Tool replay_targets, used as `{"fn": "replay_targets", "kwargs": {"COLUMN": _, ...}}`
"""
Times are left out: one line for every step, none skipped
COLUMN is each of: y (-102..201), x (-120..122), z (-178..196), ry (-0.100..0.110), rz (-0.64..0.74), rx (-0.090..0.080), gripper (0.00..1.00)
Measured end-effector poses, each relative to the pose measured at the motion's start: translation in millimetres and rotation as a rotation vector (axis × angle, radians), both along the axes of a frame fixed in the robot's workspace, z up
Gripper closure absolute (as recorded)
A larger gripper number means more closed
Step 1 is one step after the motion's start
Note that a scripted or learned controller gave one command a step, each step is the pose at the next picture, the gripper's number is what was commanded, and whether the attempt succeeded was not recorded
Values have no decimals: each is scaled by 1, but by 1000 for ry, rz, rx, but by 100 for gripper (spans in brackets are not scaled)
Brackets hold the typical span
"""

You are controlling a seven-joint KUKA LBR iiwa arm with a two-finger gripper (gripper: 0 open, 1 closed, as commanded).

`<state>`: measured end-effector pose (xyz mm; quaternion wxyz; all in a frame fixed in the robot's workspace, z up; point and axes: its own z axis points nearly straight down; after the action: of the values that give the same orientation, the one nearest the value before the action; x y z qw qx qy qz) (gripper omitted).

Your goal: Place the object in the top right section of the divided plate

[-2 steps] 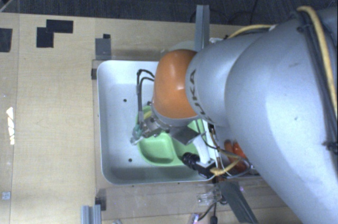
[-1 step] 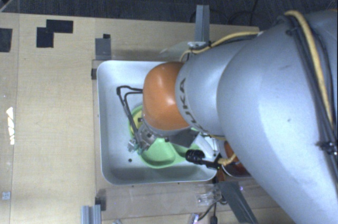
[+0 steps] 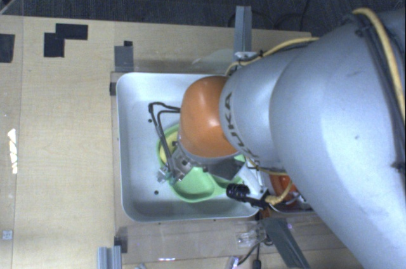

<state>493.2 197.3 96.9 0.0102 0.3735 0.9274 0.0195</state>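
A light green divided plate (image 3: pixel 195 186) lies in the left white bin (image 3: pixel 136 134), mostly covered by my arm. Only its lower and left rim show. My gripper (image 3: pixel 166 174) hangs low over the plate's left side, under the orange wrist band (image 3: pixel 203 115). Its metal parts show at the plate's left rim. The arm hides any object on the plate or in the gripper.
The grey arm covers the right half of the view and most of the right bin. An orange thing (image 3: pixel 281 186) peeks out beside the arm at the lower right. A black cable (image 3: pixel 158 110) loops from the wrist over the bin floor.
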Motion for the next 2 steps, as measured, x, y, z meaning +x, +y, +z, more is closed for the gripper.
{"fn": "replay_targets", "kwargs": {"y": -3, "x": -1, "z": 0, "ry": 1, "rz": -3, "rx": 7, "gripper": 100}}
{"fn": "replay_targets", "kwargs": {"y": -6, "x": -2, "z": 0, "ry": 6, "rz": -170, "rx": 29, "gripper": 100}}
